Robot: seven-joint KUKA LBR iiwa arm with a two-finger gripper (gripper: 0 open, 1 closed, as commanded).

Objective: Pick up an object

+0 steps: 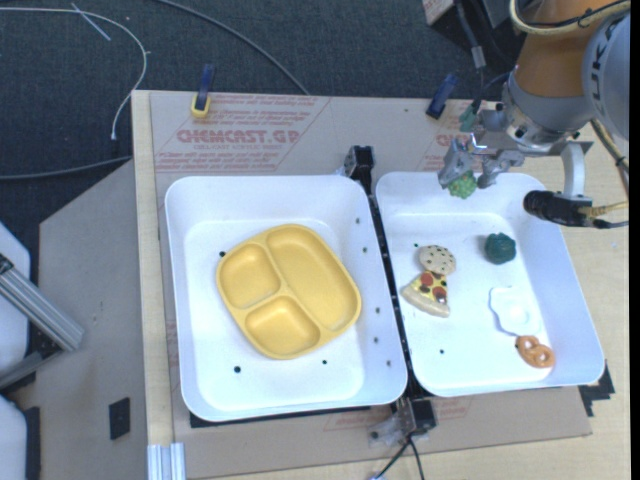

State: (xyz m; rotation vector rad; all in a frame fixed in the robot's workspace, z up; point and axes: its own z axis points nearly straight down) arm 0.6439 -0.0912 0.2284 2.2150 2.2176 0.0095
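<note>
Small green broccoli-like piece (462, 185) sits between the fingers of the gripper (468, 175), clamped there, above the far rim of the right bin (575, 298); whether it touches the bin cannot be told. Gripper points down, fingers flanking the green piece left and right. Arm (560, 43) enters from upper right, orange band above the grey wrist, wrist bent down toward the bin's back edge.

On the right bin's floor: dark green lump (500, 247) near the right side, cookie (437, 259) just above a pizza slice (428, 293), white fried-egg shape (511, 310), pretzel (534, 350) toward the front right.

Left bin (190, 268) holds a yellow divided plate (288, 289), three compartments, lying flat and slightly rotated.
</note>
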